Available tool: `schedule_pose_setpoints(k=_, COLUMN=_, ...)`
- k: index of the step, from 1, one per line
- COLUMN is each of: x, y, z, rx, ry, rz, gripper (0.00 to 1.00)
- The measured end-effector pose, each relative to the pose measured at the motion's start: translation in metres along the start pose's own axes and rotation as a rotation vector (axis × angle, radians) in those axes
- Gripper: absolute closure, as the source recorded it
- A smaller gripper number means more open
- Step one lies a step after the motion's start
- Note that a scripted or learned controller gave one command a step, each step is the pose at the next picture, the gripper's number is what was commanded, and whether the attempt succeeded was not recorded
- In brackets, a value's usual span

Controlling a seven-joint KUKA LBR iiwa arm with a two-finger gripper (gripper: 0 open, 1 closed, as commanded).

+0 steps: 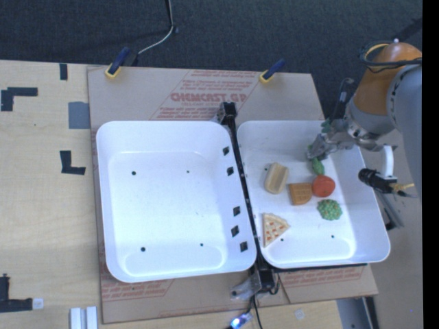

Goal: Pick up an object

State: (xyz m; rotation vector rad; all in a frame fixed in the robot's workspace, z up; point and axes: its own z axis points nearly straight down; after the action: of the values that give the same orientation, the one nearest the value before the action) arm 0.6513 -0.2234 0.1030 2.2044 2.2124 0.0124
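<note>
Nearest to the camera lies a triangular waffle-like piece [274, 227] in the right bin [370, 252], with a green bumpy toy [330, 210], a red tomato [324, 186], an orange cracker [300, 193] and a tan bread piece [276, 177] behind it. At the gripper [321, 152] sits a small green object [317, 166], just beside the tomato. Whether the jaws are open or closed, I cannot tell. I judge this green piece light, stiff and smooth, so it is best taken across its narrow middle.
</note>
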Motion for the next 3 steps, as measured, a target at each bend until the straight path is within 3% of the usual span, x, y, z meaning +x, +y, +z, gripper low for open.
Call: schedule_pose_setpoints(k=3, x=0.001, y=0.001, z=-0.029, rx=-0.002, ry=0.001, rz=0.0, gripper=1.0)
